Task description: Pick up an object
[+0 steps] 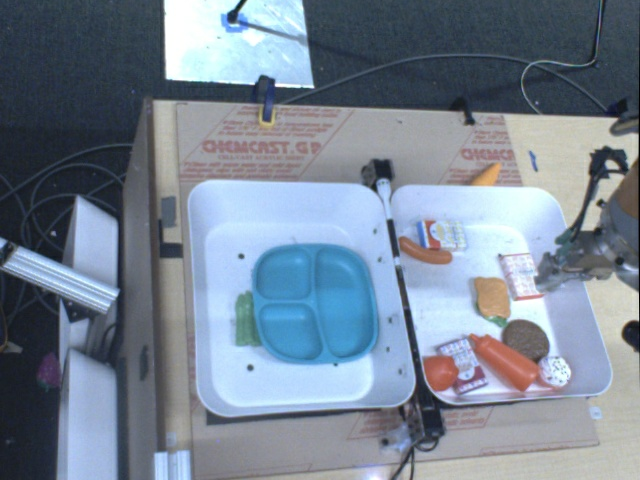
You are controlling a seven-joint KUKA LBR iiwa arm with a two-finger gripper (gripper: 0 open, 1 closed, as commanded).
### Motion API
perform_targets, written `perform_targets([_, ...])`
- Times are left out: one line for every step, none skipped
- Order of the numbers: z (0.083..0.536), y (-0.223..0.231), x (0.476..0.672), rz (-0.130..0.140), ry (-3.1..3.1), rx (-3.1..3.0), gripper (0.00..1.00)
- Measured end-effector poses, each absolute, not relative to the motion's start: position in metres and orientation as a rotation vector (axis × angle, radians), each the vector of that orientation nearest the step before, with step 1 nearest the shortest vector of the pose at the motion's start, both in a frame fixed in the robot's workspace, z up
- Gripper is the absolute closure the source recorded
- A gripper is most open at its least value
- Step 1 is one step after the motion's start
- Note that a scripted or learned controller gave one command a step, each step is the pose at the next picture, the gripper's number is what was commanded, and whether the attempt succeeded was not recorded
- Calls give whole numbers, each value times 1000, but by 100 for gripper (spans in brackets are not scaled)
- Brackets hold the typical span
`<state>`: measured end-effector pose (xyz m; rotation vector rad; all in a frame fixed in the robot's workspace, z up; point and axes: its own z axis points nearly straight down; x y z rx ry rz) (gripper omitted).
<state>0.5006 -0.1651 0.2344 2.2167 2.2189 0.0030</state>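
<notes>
Toy food fills the right bin: a hot dog, a small carton, a red-and-white card, a tan bread piece, a brown patty, an orange bottle, a red packet and a white ball. The left bin carries a blue divided plate with a green piece beside it. An orange carrot lies on the counter just outside the right bin.

The hand hangs over the right bin's right wall, just beside the card, with the bread near it and the patty below; whether it is wide or narrow I cannot tell, and nothing is visibly held.

Risks, as I judge them: the card is flat, so a grasp there could slide off or merely push it. Descending this close to the wall could catch the rim. In the crowded lower corner, going for the patty could nudge the bottle or ball aside.
</notes>
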Motion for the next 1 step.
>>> perform_targets([234, -165, 500, 2, 2221, 2217, 0])
